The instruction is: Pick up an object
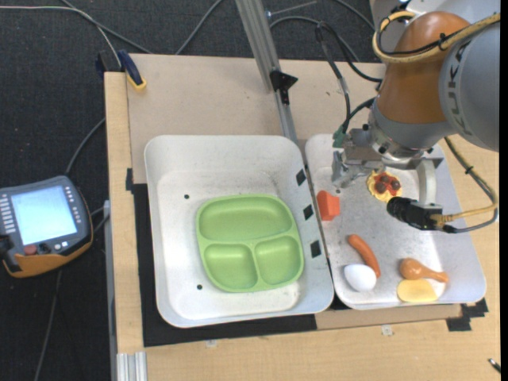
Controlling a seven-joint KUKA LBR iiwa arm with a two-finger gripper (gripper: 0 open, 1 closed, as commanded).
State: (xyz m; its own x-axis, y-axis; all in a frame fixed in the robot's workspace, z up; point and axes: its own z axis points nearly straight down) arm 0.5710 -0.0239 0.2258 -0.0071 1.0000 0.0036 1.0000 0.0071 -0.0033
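Note:
The right bin (468, 270) holds several toy foods. An orange-red block (328, 205) lies by its left wall. A carrot (363, 252) and a white egg (359, 277) sit toward the front. A drumstick (421, 271) rests above a yellow slice (419, 291) at the front right. A small round yellow piece with red toppings (384, 183) lies partly under the arm. My gripper (340, 177) hangs over the bin's back left, just above and behind the orange-red block, with nothing visibly held.
The left bin (163, 213) carries a green divided plate (250, 240). A slanted metal pole (262, 46) rises behind the bins. Cables and a black connector (409, 211) trail from the wrist. A teach pendant (40, 225) lies off the bench at left.

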